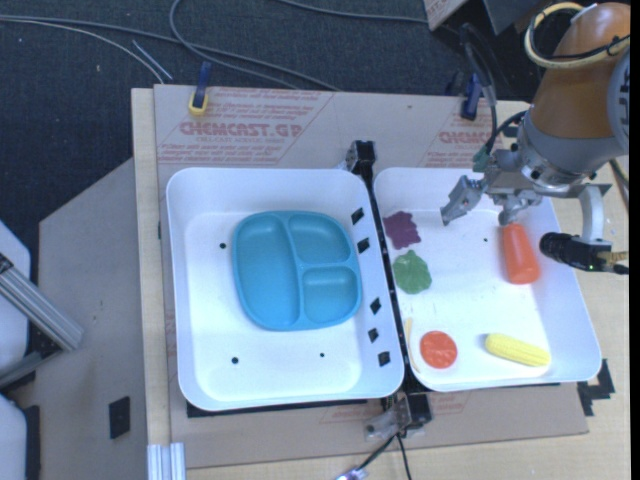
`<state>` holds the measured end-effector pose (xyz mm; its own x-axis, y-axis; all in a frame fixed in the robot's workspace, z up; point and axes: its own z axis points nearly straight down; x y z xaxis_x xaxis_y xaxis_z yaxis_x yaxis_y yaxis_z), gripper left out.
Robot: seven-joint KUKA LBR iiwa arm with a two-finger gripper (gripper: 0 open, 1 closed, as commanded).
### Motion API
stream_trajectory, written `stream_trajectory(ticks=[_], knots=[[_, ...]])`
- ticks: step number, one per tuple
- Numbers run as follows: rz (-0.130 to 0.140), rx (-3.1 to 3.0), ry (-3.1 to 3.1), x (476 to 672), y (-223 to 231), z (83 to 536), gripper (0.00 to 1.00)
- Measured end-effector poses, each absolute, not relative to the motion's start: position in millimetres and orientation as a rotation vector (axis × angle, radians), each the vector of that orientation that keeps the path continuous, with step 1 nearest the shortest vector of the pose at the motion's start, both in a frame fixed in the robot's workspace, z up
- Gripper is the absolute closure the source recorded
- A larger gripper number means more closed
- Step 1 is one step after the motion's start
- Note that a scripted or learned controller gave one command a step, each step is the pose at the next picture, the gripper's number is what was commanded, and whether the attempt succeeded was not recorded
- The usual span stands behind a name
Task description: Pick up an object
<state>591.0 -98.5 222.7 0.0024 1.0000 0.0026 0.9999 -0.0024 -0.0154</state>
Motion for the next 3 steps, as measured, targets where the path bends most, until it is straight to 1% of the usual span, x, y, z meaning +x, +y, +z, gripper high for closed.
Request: stream_trajectory(ticks=[1, 2, 3], knots=[[0.0, -2.22, -2.221, 593.7, -98, 230, 0.0], [0.004, -2.218, -2.218, 597.3, -100, 169, 0.0], [0.005, -2.216, -2.218, 601.0, -94, 124, 0.0]])
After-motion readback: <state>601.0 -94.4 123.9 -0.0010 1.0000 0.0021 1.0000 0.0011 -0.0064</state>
